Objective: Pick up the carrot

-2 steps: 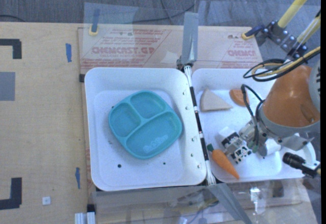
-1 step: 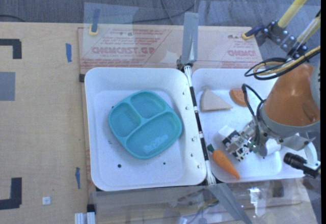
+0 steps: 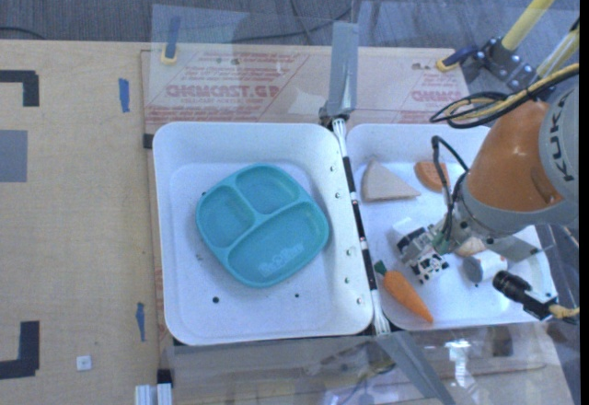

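Arm [image 3: 515,173]: rounded orange band, glossy, with part of black lettering "KU" on a grey-white housing at its upper right. Below the band, a grey wrist section. Black cables [image 3: 479,104] loop over the top of the arm; one thin black cable runs down its left side. Gripper [image 3: 421,254]: small black-and-white block with silver fittings.

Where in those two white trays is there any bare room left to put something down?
Left bin: bare white strips all around the teal plate, widest along its left and near edges. Right bin: crowded, with the carrot, tan wedge, gripper and arm; only its near-left corner beside the carrot is bare.
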